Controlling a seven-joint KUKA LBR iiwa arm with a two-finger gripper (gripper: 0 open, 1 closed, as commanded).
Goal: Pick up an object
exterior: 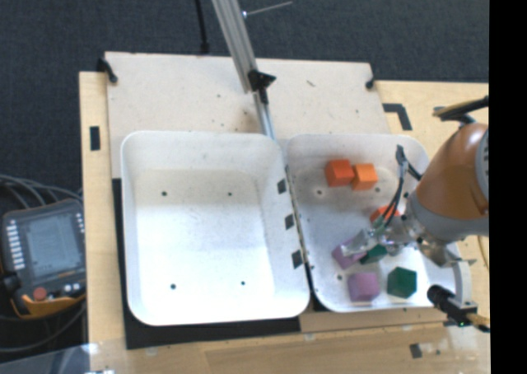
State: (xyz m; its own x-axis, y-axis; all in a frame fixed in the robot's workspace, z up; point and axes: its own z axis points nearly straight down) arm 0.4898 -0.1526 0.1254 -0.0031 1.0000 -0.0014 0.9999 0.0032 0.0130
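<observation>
Five blocks in right bin [329, 298]

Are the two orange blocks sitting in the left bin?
No, both orange blocks sit in the right bin, near its far side.

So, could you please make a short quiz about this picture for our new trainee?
1. True or false: the two orange blocks lie in the left bin.
2. Which object lies nearest the front right corner of the right bin? A) the dark green block B) the light purple block C) an orange block
3. Fill in: the gripper is low over the ____ bin, close to a small purple piece.

Key
1. False; they lie side by side near the back of the right bin.
2. A.
3. right.
</observation>
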